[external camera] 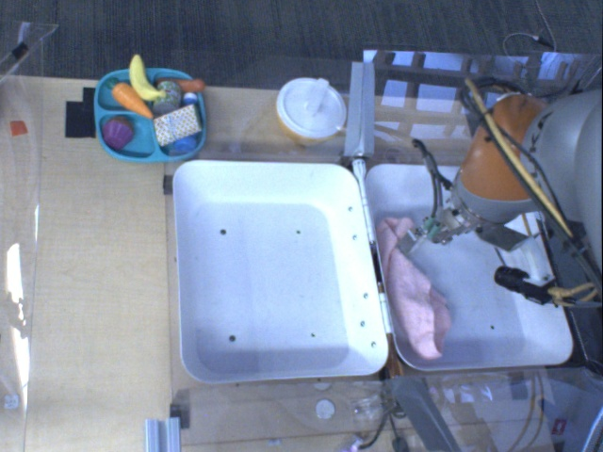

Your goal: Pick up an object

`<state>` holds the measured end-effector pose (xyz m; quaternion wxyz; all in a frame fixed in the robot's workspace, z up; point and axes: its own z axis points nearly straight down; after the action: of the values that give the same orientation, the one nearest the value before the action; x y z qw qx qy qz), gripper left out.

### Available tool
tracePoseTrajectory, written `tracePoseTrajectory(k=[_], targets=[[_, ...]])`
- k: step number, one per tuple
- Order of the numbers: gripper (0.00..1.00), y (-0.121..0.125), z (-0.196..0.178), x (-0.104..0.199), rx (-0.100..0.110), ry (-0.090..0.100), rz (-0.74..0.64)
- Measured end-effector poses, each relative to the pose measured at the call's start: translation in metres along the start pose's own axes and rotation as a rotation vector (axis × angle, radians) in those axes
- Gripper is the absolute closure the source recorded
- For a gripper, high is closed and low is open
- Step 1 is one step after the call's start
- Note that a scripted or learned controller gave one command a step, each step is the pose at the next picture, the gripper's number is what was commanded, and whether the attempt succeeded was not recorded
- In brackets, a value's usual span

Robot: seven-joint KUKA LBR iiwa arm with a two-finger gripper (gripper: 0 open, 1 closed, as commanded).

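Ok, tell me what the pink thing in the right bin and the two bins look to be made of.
Pink cloth: soft fabric, matte, likely a towel; it lies crumpled with folds along the right bin's left wall. Right bin and left bin: white, smooth, probably moulded plastic, judging by rounded corners and a faint sheen; painted metal can't be ruled out.

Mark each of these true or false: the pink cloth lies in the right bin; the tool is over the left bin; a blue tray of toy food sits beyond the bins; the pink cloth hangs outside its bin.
1. The pink cloth lies in the right bin: true.
2. The tool is over the left bin: false, it is over the right bin, at the cloth's upper end.
3. A blue tray of toy food sits beyond the bins: true.
4. The pink cloth hangs outside its bin: false, it lies inside, along the left wall.
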<state>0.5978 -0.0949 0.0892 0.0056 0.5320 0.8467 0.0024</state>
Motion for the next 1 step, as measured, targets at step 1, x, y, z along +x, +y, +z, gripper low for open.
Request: tracePoseTrajectory(k=[1], targets=[[0.0,0.0626,0.003,-0.0339,0.014,0.008,0.148]])
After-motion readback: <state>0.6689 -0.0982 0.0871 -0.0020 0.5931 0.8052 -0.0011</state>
